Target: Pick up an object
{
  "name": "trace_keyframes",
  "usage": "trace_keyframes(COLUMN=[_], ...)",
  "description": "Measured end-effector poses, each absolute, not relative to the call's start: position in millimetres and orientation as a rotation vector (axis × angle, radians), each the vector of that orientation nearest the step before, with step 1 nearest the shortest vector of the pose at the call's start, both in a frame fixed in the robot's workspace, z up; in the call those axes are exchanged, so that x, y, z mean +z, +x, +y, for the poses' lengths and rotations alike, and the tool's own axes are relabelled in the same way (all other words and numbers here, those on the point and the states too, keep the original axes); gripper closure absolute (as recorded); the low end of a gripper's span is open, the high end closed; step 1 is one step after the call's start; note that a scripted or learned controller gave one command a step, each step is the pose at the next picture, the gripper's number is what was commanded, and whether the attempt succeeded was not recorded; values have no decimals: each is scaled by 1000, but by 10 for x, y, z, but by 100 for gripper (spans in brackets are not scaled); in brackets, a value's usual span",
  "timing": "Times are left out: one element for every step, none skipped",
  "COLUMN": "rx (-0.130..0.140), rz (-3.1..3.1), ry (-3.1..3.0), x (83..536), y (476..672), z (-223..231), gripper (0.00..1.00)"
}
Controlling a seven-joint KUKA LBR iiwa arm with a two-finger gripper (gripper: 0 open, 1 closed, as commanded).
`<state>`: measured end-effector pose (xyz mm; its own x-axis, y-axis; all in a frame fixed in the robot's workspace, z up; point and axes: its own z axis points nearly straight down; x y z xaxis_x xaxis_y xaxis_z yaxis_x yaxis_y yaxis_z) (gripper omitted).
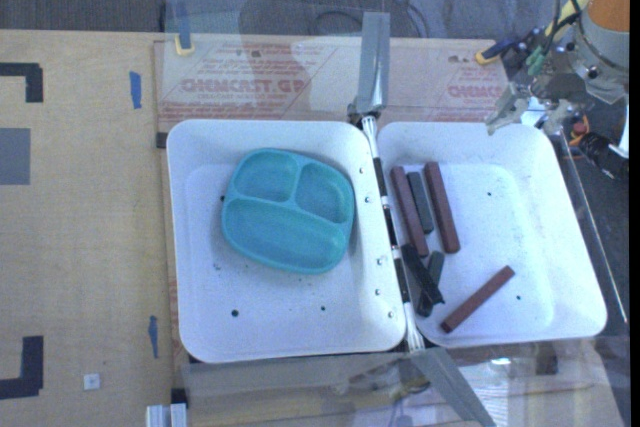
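A teal divided plate (288,211) lies in the left bin (200,315). In the right bin (560,305) several brown sticks lie: two upright ones (441,206) near its left wall and a slanted one (478,298) toward the front. A dark grey stick (419,200) and a black tool-like piece (428,277) lie beside them. My gripper (525,113) hangs at the far right corner of the right bin, above its rim, with nothing between its fingers. It stands open.
A metal divider bar (374,65) rises behind the seam between the bins. Cables and the arm's orange band (608,5) crowd the upper right. Wooden bench surface (80,215) extends to the left.
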<state>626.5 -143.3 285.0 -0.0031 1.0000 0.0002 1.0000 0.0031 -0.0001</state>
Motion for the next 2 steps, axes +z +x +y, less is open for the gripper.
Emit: trace_keyframes(rx=[0, -32], rz=[-2406, -2559], ry=[-2019, -1872], x=[1323, 995], y=[6341, 5775], z=[-1072, -1008], gripper=[0, 0])
